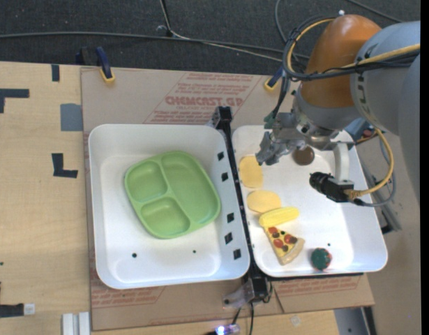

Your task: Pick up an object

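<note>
My gripper (264, 155) hangs over the back left part of the right bin (354, 243), just above and to the right of a pale yellow round piece (250, 172). Nothing shows between its fingertips. In front of that piece lie a second yellow oval piece (263, 201), a yellow banana-like piece (279, 216) and a toy pizza slice (284, 243). A small green and red ball (320, 258) sits near the bin's front right corner. A brown round object (303, 155) lies to the right of the gripper.
The left bin (109, 257) holds a green divided plate (172, 194). A black divider with clips (229, 187) runs between the bins. Cables cross the dark surface behind the bench. The arm's body covers the right bin's back right part.
</note>
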You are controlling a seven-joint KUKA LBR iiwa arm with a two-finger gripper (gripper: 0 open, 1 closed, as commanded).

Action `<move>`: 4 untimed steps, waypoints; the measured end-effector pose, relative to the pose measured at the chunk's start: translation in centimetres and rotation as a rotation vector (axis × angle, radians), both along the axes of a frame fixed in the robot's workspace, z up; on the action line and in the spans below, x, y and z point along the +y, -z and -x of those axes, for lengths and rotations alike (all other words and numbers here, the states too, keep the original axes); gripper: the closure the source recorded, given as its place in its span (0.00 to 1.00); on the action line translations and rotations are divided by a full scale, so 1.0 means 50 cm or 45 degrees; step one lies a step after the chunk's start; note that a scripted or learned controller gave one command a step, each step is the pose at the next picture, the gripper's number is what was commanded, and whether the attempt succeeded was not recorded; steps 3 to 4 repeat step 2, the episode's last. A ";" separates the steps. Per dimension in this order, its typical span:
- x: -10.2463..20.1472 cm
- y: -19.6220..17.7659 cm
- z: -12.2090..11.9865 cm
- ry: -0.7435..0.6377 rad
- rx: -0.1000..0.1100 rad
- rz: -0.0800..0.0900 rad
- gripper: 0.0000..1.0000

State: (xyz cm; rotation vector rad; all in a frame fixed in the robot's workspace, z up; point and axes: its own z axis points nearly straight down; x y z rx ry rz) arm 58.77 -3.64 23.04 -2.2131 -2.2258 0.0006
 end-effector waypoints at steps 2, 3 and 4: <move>0.224 -0.005 0.072 -0.003 0.001 0.000 1.00; 0.224 -0.005 0.072 -0.003 0.001 0.000 1.00; 0.224 -0.005 0.072 -0.003 0.001 0.000 1.00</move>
